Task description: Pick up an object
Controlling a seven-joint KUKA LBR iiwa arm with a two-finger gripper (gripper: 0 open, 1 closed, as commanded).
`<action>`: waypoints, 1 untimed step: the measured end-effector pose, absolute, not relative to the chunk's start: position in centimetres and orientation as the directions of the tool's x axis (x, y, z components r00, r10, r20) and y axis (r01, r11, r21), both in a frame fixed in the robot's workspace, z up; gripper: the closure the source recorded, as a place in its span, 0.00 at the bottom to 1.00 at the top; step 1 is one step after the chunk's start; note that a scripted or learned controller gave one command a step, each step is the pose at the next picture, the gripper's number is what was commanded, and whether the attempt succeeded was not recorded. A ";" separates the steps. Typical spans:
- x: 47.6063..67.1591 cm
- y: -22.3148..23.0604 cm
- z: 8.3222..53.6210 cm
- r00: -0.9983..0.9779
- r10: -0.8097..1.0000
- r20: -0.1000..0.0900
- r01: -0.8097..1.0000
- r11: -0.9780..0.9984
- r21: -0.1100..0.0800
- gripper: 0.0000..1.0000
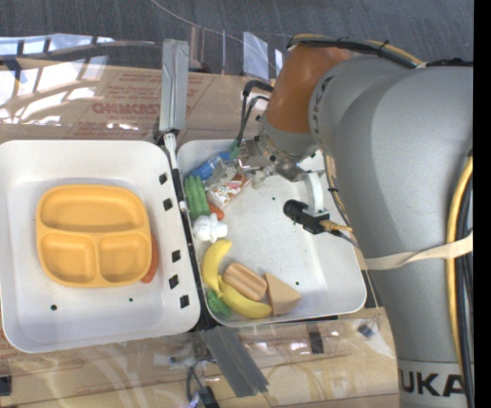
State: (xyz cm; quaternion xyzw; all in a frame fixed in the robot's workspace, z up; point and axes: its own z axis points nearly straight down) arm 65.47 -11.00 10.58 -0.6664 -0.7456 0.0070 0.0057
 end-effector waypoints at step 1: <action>65.7 -10.3 10.5 0.082 0.997 0.000 0.997 -0.082 -0.008 0.00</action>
